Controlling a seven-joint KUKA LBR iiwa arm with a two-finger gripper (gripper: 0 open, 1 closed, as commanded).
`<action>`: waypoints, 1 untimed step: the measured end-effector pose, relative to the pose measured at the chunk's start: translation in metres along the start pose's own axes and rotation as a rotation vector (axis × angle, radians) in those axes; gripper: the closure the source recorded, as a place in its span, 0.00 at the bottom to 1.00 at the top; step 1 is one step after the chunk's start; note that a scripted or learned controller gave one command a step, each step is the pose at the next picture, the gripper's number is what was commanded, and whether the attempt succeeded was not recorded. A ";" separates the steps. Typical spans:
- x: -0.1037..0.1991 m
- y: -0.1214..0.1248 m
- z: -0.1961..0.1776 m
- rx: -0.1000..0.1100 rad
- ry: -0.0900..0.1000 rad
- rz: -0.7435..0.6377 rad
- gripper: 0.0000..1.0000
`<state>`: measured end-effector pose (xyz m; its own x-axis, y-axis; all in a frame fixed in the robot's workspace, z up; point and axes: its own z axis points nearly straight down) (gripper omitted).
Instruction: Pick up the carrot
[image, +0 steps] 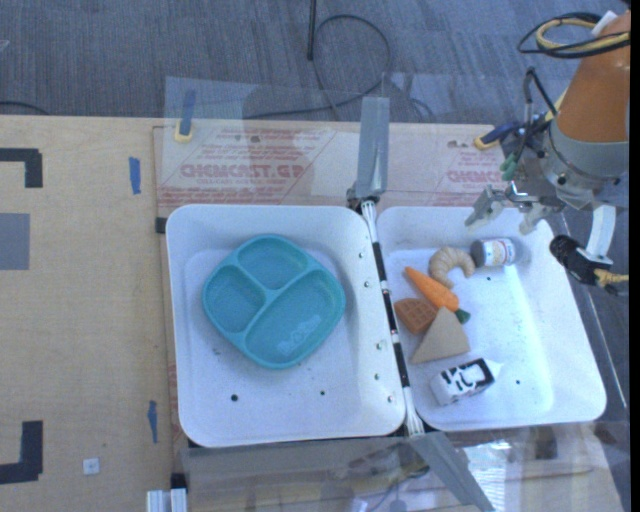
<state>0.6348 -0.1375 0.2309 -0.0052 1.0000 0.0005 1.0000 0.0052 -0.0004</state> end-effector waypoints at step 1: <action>0.038 -0.037 0.125 -0.001 0.000 -0.137 0.00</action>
<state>0.5976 -0.0999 0.1061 -0.1419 0.9899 0.0002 0.9899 0.1419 0.0008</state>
